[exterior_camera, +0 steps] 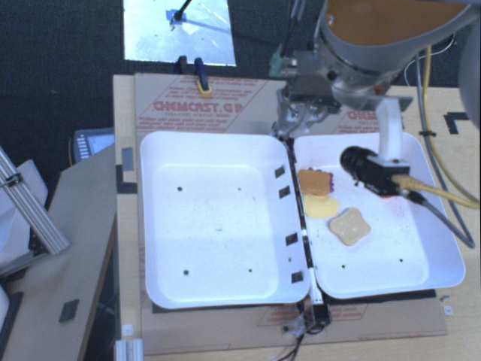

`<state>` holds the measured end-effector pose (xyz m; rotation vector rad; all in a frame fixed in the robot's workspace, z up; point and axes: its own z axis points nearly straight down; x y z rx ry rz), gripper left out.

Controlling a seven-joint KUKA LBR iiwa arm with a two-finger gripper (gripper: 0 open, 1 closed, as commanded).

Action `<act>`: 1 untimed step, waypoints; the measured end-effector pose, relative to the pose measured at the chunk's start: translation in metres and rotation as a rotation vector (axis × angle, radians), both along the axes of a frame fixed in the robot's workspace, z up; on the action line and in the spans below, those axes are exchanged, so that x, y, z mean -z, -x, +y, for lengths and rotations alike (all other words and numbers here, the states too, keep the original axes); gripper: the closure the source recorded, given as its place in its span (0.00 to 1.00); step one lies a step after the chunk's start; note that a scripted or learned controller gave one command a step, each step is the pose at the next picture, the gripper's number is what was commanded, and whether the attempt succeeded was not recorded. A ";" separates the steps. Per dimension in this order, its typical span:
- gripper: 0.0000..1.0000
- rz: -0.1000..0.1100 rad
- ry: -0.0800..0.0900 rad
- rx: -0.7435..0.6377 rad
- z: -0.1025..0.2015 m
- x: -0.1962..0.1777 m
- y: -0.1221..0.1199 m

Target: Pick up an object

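Observation:
Three toy food pieces lie in the right bin (421,269) near its left wall. A tan bread slice (349,226) is nearest the front. A flat yellow cheese slice (322,206) lies just behind it. An orange-brown piece with a dark red edge (316,180) sits farthest back. My gripper (286,128) hangs over the far end of the divide between the two bins, up and to the left of the food pieces. Nothing shows in its grasp.
The left bin (218,216) lies beside the right one. A black cylinder on a white bracket (368,168) hangs from the arm over the right bin's back part, with a yellow cable trailing right. A cardboard sheet (225,104) lies under both bins.

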<state>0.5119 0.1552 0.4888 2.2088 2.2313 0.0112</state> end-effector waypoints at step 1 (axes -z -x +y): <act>1.00 0.007 0.003 0.002 0.060 0.039 -0.044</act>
